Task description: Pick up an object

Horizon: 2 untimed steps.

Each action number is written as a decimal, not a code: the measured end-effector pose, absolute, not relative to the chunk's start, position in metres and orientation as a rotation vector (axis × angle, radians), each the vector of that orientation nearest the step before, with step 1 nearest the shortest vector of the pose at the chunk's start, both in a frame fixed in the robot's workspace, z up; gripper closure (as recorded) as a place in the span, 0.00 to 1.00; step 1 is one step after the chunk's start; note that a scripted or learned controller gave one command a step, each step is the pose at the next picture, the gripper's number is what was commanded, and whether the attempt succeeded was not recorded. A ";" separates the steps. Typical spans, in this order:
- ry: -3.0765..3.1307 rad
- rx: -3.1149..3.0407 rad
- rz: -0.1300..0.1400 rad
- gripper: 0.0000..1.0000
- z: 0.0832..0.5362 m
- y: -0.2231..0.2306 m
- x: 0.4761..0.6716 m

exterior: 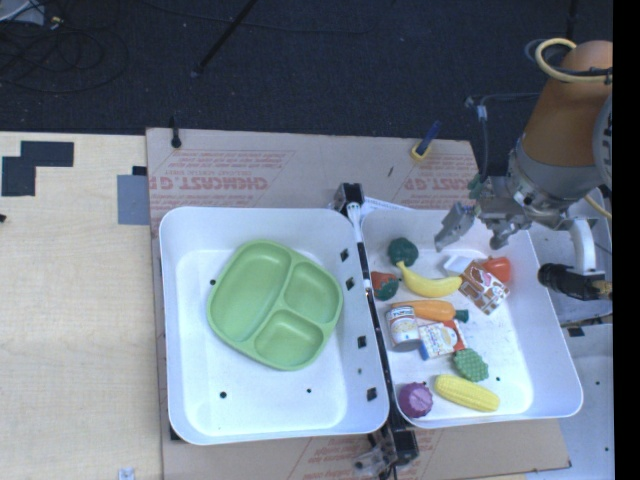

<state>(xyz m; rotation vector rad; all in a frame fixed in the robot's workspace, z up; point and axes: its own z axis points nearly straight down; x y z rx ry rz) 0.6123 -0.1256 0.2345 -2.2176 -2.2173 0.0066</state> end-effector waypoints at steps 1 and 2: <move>-2.214 -2.222 0.005 0.00 0.113 -0.108 0.608; -2.215 -2.223 0.002 0.00 0.087 -0.086 0.557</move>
